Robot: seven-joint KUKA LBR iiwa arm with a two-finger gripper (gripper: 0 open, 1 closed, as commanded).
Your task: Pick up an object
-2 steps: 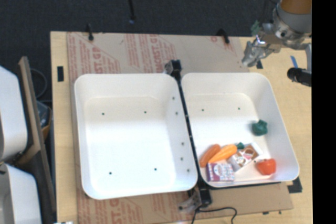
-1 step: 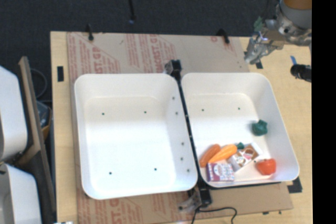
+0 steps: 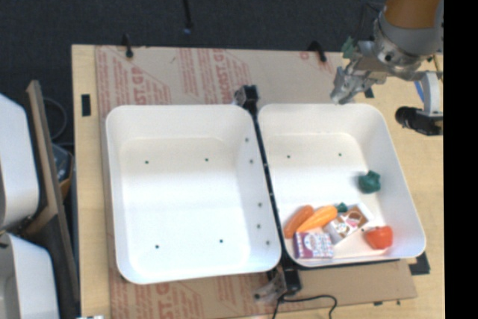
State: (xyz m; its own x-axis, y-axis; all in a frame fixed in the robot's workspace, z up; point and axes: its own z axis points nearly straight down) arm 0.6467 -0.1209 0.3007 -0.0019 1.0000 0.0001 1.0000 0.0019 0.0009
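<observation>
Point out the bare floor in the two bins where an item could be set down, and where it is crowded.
The left bin has bare floor from wall to wall. In the right bin, the far half is free, bordered by the divider, the far wall and the green object. Its near edge is crowded: orange carrots, a small carton, a red object. The hand hovers above the far rim.

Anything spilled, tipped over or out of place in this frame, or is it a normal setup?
Nothing stands out. The small items, including a carrot, a red piece and a small printed carton, are huddled in the near corner of the right bin, with a green piece apart. The hand hovers by that bin's far rim.
</observation>
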